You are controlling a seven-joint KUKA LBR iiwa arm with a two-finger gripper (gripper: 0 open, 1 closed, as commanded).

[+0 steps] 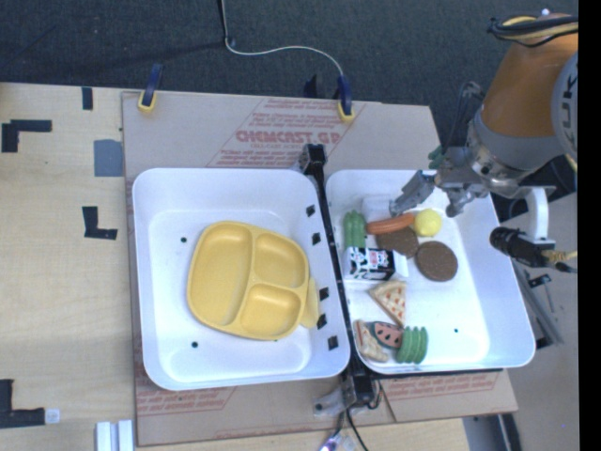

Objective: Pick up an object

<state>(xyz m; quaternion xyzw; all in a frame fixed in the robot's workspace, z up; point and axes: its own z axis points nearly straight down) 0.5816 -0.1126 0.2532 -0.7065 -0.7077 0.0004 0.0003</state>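
My tool (434,195) hangs spread wide, holding nothing, right of centre over the right bin (488,294). The lemon (428,222) just below looks light, hard, slippery; I'd pinch its middle.

Arm (535,83) cropped at right edge

Left bin (150,252): holds divided tray (249,280).
Right bin (488,318): holds toy foods (399,266), clustered toward its left.
Gripper (434,197): above right bin's far edge.
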